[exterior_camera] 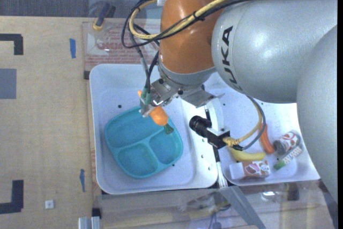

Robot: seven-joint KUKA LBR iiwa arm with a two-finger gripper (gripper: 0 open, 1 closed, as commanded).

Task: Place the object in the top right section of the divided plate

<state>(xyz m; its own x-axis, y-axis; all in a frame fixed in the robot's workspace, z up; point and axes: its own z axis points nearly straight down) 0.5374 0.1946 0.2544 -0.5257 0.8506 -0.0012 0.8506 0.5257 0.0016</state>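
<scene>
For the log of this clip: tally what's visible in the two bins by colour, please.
Blue: 1, divided plate
Orange: 2, carrot at the gripper, another carrot
Yellow: 1, banana
Red-and-white: 2, cans
Total: 6

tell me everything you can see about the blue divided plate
The blue divided plate is a teal, plastic-looking dish with rounded corners and raised ridges splitting it into three sections. It lies flat in the left white bin, turned at an angle to the bin's walls. A small orange carrot-like object sits at its upper right rim, just under the hand. Its sections look bare.
</scene>
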